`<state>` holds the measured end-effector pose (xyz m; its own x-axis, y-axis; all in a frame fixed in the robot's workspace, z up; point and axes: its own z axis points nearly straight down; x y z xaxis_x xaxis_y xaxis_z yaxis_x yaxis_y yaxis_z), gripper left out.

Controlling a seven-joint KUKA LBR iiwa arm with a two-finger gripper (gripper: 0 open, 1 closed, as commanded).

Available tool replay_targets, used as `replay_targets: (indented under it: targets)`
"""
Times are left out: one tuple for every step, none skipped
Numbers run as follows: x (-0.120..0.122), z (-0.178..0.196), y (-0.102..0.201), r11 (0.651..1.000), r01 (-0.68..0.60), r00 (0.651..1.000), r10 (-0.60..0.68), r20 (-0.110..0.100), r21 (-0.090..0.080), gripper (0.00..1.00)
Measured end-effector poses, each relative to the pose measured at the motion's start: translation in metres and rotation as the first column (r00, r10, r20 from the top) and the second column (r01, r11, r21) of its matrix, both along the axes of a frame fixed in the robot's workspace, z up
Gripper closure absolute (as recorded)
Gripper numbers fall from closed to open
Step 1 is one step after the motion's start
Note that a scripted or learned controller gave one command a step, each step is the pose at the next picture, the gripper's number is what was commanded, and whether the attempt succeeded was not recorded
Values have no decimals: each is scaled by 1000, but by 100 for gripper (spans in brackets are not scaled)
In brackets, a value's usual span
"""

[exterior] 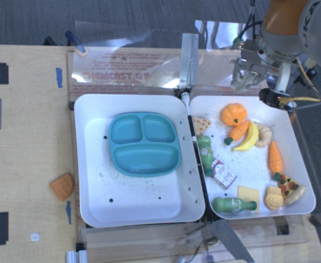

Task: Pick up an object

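blue plate in left bin

The setting is a robotics laboratory test cell. Evidence: a plywood bench marked with black fiducial patches and blue tape tabs; two shallow white bins mounted side by side; a clear plastic shield behind them; an industrial arm with exposed cabling; toy food items in place of real food; grey carpet flooring.
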<state>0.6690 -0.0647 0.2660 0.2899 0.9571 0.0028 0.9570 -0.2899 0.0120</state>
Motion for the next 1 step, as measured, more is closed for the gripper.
replay_targets:
  targets:
    - [-2, -6, 0, 1000, 1, 1000, -1, -11, 0, 0]
